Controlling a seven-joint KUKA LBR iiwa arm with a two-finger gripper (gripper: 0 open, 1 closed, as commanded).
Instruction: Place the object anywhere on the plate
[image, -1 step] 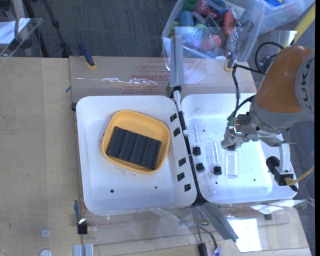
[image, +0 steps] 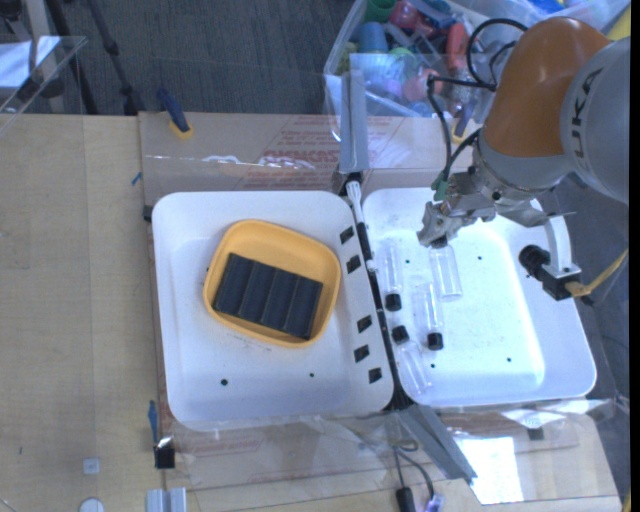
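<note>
On the left side of the divider (image: 358, 262) that runs between the two bins, the left bin (image: 180, 380) rests on the wooden bench (image: 70, 300) and carries a yellow plate (image: 222, 258), a rounded square dish tilted slightly in the view. A dark ribbed block (image: 270, 295) lies flat on that plate, covering much of its floor and reaching toward the plate's edge nearest the divider. Along the divider itself sit several small black tabs (image: 362, 324), spaced down its length. Just right of the divider, the right bin (image: 560, 375) holds a few clear plastic tubes (image: 445, 273) with black caps, scattered near the divider and toward the middle of that bin; one capped tube (image: 432, 320) lies roughly parallel to the divider. Above these tubes, well right of the divider, the claw (image: 436, 232) hangs over the upper part of the right bin, its tip close to the top end of one clear tube; whether its fingers are apart or together cannot be told from this angle, and nothing is visibly caught between them. Farther right of the divider, the grey arm with its orange band (image: 540, 80) slopes in from the upper corner.
</note>
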